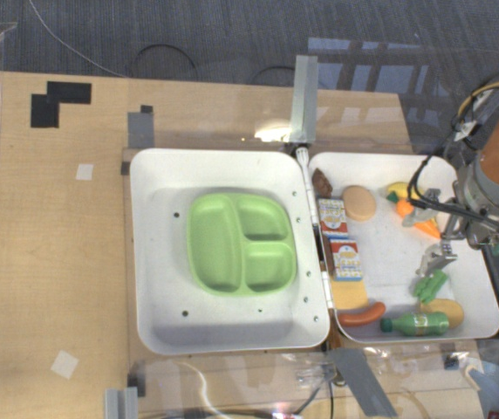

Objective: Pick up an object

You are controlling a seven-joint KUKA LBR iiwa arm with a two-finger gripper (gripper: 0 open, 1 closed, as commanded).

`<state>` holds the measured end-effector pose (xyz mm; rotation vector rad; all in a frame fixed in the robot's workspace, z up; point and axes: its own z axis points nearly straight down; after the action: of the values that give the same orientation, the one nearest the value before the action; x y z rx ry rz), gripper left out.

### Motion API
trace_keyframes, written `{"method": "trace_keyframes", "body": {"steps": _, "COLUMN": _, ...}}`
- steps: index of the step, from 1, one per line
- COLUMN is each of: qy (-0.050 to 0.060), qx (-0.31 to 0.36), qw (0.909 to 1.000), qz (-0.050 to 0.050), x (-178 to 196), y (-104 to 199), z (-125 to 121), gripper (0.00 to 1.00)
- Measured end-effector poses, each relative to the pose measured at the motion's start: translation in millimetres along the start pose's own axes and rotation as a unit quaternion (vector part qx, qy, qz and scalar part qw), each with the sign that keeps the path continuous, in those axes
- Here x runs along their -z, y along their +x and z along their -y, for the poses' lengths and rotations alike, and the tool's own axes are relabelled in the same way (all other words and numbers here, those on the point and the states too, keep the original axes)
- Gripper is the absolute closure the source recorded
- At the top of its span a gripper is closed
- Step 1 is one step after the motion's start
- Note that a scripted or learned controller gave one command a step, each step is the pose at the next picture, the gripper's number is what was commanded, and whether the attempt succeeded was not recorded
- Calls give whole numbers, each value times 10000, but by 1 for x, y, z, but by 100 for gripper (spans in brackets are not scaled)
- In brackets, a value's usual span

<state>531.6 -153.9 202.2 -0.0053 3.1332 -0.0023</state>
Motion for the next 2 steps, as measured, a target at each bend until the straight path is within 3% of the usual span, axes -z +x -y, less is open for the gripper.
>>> {"method": "trace_keyframes", "body": {"steps": 1, "qy": 3, "qx": -446, "qw": 9990, "qz": 11, "x": -106, "y": -23, "z": 21, "gripper": 0}}
{"method": "trace_keyframes", "body": {"steps": 2, "qy": 0, "qx": -10, "qw": 10000, "qz": 11, "x": -116, "y": -129, "z": 36, "gripper": 0}}
